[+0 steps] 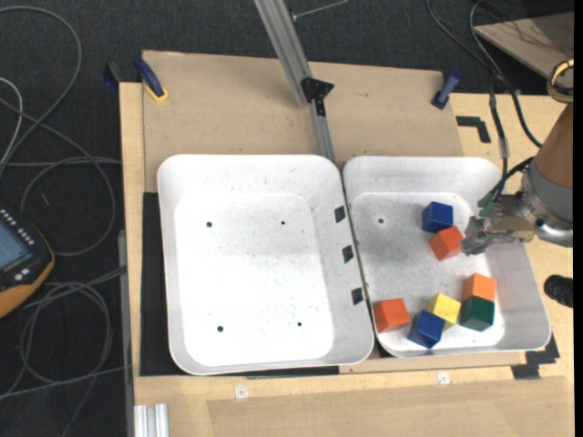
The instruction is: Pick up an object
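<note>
At the right side of the desk (273, 89) the arm (557, 176) reached in over the right bin (401, 176), its hand (475, 239) low near that bin's right wall. Whether the hand was apart or together I could not tell; it was small and dark against the wiring. Just beside it, on its left, lay a red-orange cube (445, 242), very close to the hand or touching it, though nothing showed the cube between the hand's tips. A blue cube (437, 215) sat just behind the red-orange one, the two nearly touching.

Toward the near edge of the same bin lay the rest of the blocks. An orange block (392, 313) sat near the left wall. To its right were a second blue block (425, 328) and a yellow block (445, 307), close together, the yellow one just behind and to the right of the blue. Further right an orange cube (479, 288) rested just behind a green cube (476, 312), the pair touching or nearly so and close to the yellow block.

The left bin (182, 180) lay beside the right one, their inner walls meeting down the middle. A grey metal rail (287, 35) ran at a slant from the top of the view down to where the bins met. Blue clamps (150, 78) gripped the far corners of the desk, and loose cables (55, 162) trailed over the dark floor at the left, near a yellow-edged pendant (18, 253).
</note>
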`<state>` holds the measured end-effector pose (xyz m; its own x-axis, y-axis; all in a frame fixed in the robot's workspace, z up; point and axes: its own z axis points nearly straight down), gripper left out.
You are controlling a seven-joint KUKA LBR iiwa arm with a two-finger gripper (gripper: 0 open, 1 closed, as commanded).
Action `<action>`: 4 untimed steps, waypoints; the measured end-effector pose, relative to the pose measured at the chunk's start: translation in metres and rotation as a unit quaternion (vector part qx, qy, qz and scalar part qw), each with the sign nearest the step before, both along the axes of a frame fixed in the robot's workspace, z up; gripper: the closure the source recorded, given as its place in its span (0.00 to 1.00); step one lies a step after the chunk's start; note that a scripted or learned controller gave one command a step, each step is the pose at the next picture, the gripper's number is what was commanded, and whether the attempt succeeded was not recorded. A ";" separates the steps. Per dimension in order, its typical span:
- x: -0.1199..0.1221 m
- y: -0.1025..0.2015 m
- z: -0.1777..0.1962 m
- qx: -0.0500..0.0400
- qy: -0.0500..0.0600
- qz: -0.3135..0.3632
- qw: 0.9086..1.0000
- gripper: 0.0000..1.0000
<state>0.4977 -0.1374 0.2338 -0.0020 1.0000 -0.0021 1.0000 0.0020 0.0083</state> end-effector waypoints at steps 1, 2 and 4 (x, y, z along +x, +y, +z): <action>0.002 0.000 0.044 0.000 0.001 0.000 1.000 1.00; 0.010 0.045 0.030 0.002 0.005 0.002 1.000 1.00; 0.039 0.157 0.018 0.002 0.003 0.003 1.000 1.00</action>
<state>0.5364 0.0198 0.2514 -0.0076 1.0000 0.0020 1.0000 0.0076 0.0019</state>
